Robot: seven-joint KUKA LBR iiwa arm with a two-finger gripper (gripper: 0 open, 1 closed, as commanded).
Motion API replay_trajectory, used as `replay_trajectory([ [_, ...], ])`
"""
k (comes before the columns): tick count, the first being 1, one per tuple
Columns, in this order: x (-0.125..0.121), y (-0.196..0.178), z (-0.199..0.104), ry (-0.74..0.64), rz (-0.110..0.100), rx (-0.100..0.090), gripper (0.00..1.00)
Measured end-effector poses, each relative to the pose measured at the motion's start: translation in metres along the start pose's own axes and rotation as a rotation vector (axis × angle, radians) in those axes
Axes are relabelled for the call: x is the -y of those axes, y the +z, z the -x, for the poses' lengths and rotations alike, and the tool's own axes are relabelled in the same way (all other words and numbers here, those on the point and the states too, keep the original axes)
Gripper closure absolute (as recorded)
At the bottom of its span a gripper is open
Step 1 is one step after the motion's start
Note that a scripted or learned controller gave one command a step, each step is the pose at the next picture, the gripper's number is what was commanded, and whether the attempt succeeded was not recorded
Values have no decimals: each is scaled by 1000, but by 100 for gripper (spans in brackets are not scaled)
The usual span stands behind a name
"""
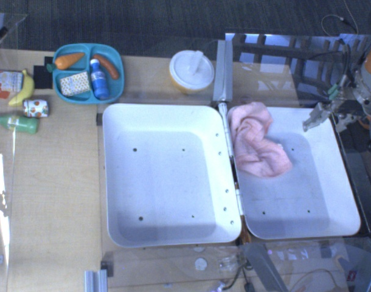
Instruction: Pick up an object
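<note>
Hovering at the right bin's (331,221) upper right corner, the end effector (313,119) is too small and blurred for its opening to be told. A crumpled pink cloth (258,140) lies in that bin's upper left, against the wall shared with the left bin (167,175). A good pick probably means coming down on the cloth's raised folds, not its flat edge. No writing is readable anywhere.
</note>
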State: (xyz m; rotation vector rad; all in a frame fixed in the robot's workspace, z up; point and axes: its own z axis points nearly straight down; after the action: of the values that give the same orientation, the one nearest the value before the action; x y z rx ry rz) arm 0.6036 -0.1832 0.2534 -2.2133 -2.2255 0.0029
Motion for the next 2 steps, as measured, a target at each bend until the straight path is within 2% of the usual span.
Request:
replay_trajectory([
  [1, -19, 154, -18, -116, 0, 0, 0],
  [2, 8, 164, -52, -227, 14, 4, 0],
])
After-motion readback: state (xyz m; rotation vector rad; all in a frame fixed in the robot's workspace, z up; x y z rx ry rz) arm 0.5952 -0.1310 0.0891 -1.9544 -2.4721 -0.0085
